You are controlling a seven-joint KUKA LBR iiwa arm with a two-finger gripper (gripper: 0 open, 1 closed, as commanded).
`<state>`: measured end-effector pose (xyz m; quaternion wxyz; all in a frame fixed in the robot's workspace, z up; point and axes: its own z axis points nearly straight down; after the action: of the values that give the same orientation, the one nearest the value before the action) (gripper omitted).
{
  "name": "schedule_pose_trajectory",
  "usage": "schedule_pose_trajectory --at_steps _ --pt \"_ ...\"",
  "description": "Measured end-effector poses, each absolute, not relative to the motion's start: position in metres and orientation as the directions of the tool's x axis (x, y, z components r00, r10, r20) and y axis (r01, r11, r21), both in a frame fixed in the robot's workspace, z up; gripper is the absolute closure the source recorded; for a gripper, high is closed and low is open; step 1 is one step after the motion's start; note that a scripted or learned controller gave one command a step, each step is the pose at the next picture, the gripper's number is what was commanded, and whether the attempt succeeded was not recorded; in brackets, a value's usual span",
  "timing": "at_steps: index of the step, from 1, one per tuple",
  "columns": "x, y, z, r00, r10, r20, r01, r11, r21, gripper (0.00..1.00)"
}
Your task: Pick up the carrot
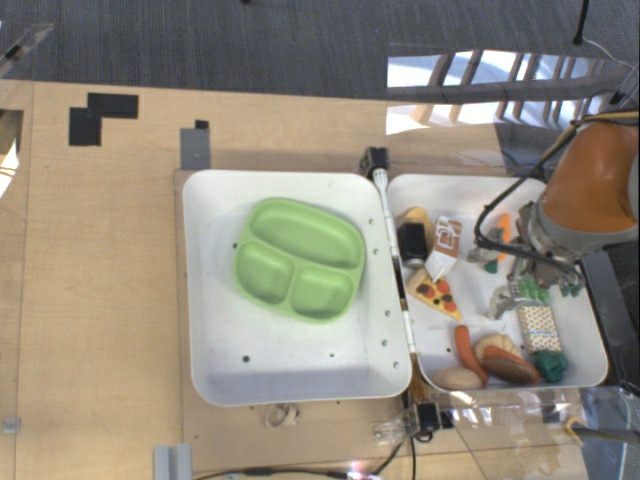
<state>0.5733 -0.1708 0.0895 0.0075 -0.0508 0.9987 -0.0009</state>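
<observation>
The carrot point(504, 228) shows as a small orange piece near the back of the right bin point(597, 363), partly hidden by the arm and a black cable. My gripper point(508, 296) hangs over the middle of that bin, a little nearer the front than the carrot, among small green pieces point(545, 290). I see nothing clearly held between its metal tips. The arm's orange band point(598, 178) sits above it at the right.
The right bin also holds a pizza slice point(437, 293), a black block point(411, 240), a small carton point(446, 236), a sausage point(468, 351), a hot dog point(505, 361), a patterned box point(538, 326) and broccoli point(552, 366). A green divided plate point(300, 258) lies in the left bin point(215, 368).
</observation>
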Motion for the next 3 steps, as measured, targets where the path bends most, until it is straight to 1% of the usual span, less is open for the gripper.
schedule_pose_trajectory --at_steps 1,2,3 --pt "0.527 -0.168 0.092 -0.999 0.035 -0.031 0.035 0.999 -0.004 0.00" --pt "0.605 -0.203 0.088 -0.989 0.146 -0.012 0.146 0.989 0.001 0.00" --pt "0.610 -0.202 0.103 -0.990 0.139 -0.027 0.139 0.990 0.000 1.00"
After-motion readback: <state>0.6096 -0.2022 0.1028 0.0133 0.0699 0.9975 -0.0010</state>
